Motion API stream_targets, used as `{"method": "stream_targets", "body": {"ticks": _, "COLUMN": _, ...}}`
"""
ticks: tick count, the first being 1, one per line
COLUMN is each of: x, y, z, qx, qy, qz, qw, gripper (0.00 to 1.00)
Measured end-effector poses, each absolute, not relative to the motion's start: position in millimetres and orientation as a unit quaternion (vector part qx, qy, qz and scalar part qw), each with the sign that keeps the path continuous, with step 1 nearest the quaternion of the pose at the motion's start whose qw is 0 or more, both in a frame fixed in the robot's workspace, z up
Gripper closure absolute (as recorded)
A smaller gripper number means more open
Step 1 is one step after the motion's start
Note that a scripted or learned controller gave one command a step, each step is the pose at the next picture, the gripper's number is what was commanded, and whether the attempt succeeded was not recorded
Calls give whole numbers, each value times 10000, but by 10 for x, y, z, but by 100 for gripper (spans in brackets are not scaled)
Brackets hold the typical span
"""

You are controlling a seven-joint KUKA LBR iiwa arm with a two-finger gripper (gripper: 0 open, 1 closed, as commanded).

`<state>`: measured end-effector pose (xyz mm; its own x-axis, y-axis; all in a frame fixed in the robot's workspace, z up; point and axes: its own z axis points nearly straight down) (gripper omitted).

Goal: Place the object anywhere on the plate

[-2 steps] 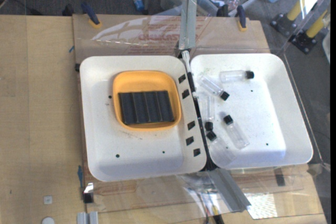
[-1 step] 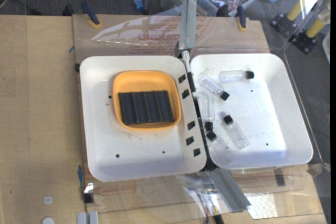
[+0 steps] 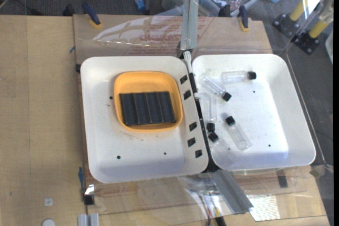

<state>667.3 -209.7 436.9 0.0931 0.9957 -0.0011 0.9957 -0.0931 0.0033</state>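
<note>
Vial (image 3: 238, 76) right of plate (image 3: 146, 79): grasp mid-body, lift clear, lower flat onto plate. Fingers' state: cannot tell.

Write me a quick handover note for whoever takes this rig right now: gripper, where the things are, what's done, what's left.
Gripper: nothing to report from this view.
Left bin: orange plate with a dark ribbed block lying on it.
Right bin: four clear vials with black caps, one near the top, one just below it, one lower down, one along the divider.
Done: the block sits on the plate, if that is the object meant.
Left: the vials lie loose in the right bin, none on the plate.
</note>
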Motion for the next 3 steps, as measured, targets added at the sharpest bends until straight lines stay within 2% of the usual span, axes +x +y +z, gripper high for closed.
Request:
{"method": "stream_targets", "body": {"ticks": 2, "x": 6674, "y": -2222, "z": 4374, "qx": 5867, "qy": 8098, "qz": 10, "qw": 33, "gripper": 100}}
{"method": "stream_targets", "body": {"ticks": 3, "x": 6674, "y": -2221, "z": 4377, "qx": 4445, "qy": 8958, "qz": 7, "qw": 30, "gripper": 100}}
